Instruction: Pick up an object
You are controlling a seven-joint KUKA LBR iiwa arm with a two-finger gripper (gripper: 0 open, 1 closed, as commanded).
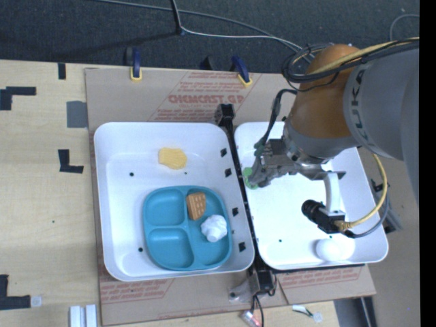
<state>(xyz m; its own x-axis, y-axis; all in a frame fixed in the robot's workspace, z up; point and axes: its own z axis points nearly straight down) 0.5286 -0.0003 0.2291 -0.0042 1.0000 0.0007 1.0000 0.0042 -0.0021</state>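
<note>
My gripper point(263, 169) is low over the left side of the right bin point(300, 251), close to the divider between the bins. A small green object point(250, 178) lies right at the gripper's tip, partly hidden by it; whether it is held I cannot tell. A white rounded object point(335, 248) rests in the right bin's front right corner. In the left bin point(116, 148) a yellow piece point(173, 158) lies near the back. A blue three-compartment tray point(163, 240) holds a tan waffle-like piece point(196, 205) and a white crumpled object point(214, 228).
The grey arm with its orange band point(327, 94) covers the back of the right bin. A black cylindrical part point(317, 212) and a yellow cable point(371, 216) hang over the bin's right side. Clamps point(136, 67) hold the cardboard at the back.
</note>
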